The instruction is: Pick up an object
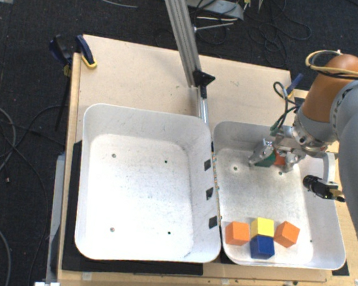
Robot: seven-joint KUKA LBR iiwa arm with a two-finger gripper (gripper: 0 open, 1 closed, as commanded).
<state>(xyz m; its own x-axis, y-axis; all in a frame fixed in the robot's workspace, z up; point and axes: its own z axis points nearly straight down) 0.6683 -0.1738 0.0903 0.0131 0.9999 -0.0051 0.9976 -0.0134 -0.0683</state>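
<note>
The gripper [270, 159] hangs over the right bin's [326, 220] far end, something green and red between its fingers. Lifting comes next; four blocks [261, 237] sit at the near edge.

No readable text, label, brand, number or sign stands on anything in the camera view
</note>
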